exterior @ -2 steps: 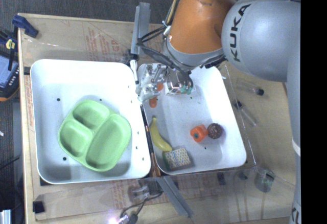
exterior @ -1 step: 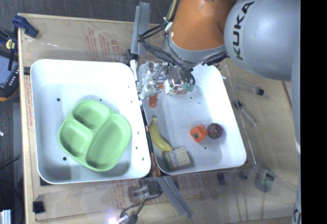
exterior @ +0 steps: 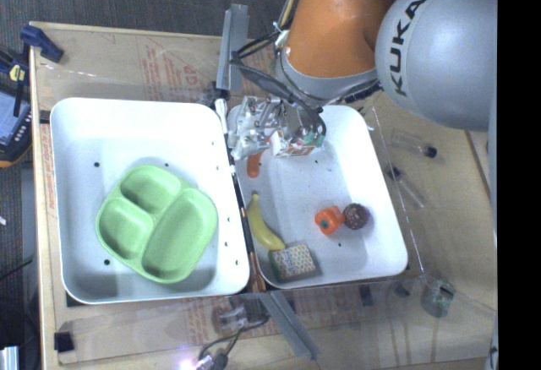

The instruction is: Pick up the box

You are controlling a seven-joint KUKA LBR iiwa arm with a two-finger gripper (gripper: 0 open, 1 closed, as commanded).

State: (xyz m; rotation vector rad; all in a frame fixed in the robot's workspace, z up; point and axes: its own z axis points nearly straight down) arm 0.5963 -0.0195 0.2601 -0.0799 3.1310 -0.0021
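- The arm (exterior: 397,30) comes in from the right and bends down over the far end of the right bin (exterior: 385,199), its orange band just above the wrist.
- The jaws (exterior: 283,127) hang low at that far end – the wrist and cables crowd the fingers, so I cannot tell how wide they stand.
- A small box (exterior: 297,145) with a printed face lies right under the jaws, touching or nearly so; whether it sits between the fingers cannot be made out.
- Just beside the jaws, toward the left bin, lies a small orange piece (exterior: 253,164).
- Nearer the camera than the jaws: a banana (exterior: 263,227) along the bin's left wall, then a patterned block (exterior: 293,261) at the near wall.
- Off to the right of those sit an orange toy (exterior: 329,220) and a dark round thing (exterior: 356,216), side by side.
- Well left of the jaws, the left bin (exterior: 76,132) holds a green divided tray (exterior: 157,223).
- Both bins rest on the surface (exterior: 127,64).
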